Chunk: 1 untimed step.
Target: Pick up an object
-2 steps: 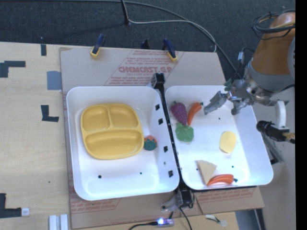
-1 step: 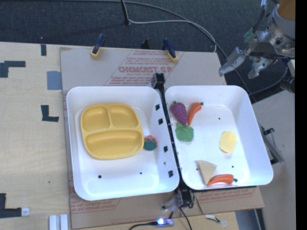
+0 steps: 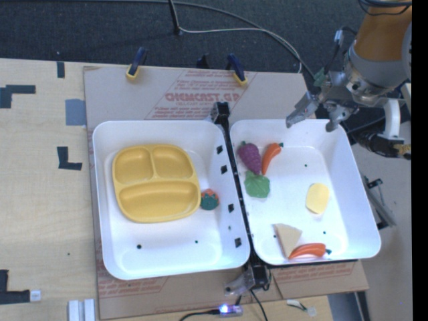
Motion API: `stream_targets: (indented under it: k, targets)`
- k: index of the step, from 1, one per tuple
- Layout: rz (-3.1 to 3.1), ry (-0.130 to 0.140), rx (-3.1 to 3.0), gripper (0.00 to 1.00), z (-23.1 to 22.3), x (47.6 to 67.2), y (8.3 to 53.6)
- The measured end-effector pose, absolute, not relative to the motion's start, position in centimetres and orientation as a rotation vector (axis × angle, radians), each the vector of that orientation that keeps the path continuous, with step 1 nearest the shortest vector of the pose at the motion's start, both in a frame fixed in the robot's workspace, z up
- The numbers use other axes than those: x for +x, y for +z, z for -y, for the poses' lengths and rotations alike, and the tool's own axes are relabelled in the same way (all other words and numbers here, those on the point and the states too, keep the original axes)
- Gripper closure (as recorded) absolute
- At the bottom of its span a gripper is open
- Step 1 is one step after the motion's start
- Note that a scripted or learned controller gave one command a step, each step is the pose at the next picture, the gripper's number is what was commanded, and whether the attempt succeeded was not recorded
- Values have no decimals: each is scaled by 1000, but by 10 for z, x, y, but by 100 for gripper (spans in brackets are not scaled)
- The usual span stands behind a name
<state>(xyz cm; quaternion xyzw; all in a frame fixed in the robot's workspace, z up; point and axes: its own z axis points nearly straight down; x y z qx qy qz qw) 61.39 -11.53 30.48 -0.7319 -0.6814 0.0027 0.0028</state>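
My gripper (image 3: 312,122) hangs open above the far edge of the right bin (image 3: 358,179), with nothing between its two fingers. In that bin lie purple grapes (image 3: 250,156), an orange carrot (image 3: 270,156) and a green leafy piece (image 3: 257,185) near the left wall. A yellow round piece (image 3: 318,198) rests toward the right. A tan wedge (image 3: 287,236) and a red sausage-like piece (image 3: 307,251) sit at the near edge. The grey arm with its orange band (image 3: 384,19) enters from the upper right.
The left bin (image 3: 107,246) holds a yellow divided plate (image 3: 155,182) and a small red-and-green toy (image 3: 209,199) beside it. Blue-and-yellow clamps (image 3: 136,64) (image 3: 235,68) pin the cardboard behind the bins. A black cable (image 3: 221,9) runs across the dark back surface.
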Motion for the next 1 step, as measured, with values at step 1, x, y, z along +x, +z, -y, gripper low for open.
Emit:
stream_targets:
  k: [1]
  targets:
    - [2293,12,-2133,0,137,607,172]
